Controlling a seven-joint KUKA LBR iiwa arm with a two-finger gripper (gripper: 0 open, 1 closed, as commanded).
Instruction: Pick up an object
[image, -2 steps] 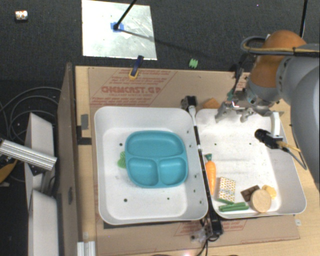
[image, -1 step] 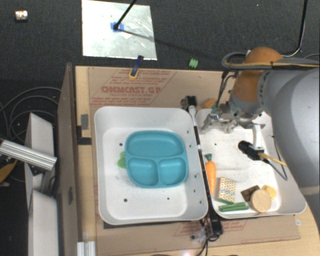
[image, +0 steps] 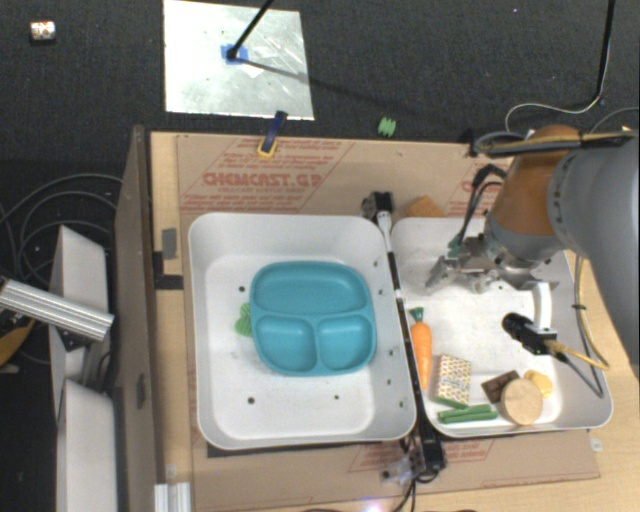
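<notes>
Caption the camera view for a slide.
KUKA arm above right bin of toy food; blue tray in left bin.

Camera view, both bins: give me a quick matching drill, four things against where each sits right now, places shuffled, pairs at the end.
Things:
1. blue divided plate
2. carrot
3. round wooden disc
4. green bean

Places:
A. right bin, near front edge, just left of the disc
B. middle of the left bin
C. right bin, front right corner area
D. right bin, along its left wall

Pairs: 1-B, 2-D, 3-C, 4-A
</notes>
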